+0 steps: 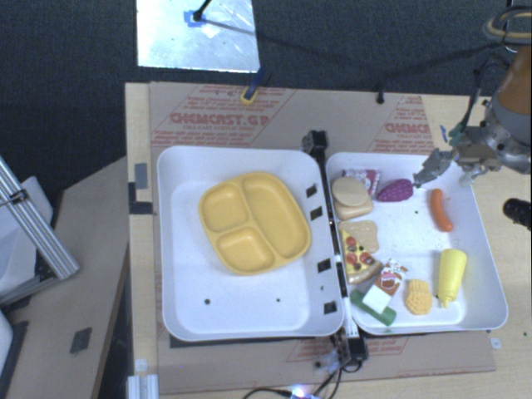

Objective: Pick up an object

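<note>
Pick not yet accomplished. The jaws (434, 169) hang over the right bin's (486, 256) upper edge, near the purple toy eggplant (395, 191) and orange toy carrot (440, 210); whether they are parted cannot be told. Nothing seen gripped. All toy foods lie in the bin; descent, closure and lift remain

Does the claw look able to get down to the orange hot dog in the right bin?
Probably yes. The claw hangs just above and left of the orange hot dog, which lies apart on bare bin floor with nothing over it.
</note>
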You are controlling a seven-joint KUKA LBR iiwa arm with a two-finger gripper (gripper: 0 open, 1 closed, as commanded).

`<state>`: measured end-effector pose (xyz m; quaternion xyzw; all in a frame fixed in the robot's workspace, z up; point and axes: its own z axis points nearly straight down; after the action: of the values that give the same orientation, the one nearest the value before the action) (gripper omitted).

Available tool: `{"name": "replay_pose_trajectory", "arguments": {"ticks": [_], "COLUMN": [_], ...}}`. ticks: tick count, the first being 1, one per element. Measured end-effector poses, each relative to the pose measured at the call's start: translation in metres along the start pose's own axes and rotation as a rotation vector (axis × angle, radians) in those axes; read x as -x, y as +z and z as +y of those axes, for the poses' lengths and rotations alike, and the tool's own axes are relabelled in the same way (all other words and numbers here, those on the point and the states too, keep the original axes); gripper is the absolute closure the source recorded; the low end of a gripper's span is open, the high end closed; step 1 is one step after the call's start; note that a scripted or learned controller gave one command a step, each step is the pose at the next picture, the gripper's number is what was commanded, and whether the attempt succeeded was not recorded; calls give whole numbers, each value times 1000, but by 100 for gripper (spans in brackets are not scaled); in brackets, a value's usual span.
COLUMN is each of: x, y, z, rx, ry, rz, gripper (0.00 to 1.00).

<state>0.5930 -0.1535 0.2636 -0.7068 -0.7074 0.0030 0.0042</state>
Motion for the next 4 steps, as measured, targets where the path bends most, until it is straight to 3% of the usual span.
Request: {"name": "replay_pose_trajectory", "arguments": {"ticks": [1,4], "x": [0,-9], "y": [-7,147], "z": [2,-13], "rx": [12,8], "ry": [-3,-2], "rz": [-2,-1], "gripper": [0,0]}}
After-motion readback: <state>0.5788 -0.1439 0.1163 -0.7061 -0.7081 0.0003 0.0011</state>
